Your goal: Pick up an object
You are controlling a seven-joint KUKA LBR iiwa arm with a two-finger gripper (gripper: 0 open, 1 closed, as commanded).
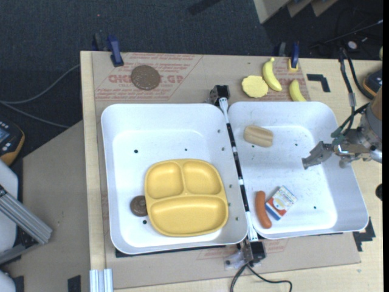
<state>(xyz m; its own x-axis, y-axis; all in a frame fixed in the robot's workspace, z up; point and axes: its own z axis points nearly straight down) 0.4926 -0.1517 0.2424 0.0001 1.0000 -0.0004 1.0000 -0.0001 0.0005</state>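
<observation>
In the right bin lie a tan bread roll toward the back left, an orange-red sausage near the front left, and a small white packet with red and blue print beside the sausage. My gripper hangs over the right side of this bin, to the right of the roll and above the packet. Its fingers are spread open with only white bin floor showing between them. Nothing is held.
The left bin holds a yellow divided tray and a brown disc at the tray's left edge. Behind the bins, on the cardboard, lie two toy bananas, a yellow slice and a brown disc. Blue clamps grip the back edge.
</observation>
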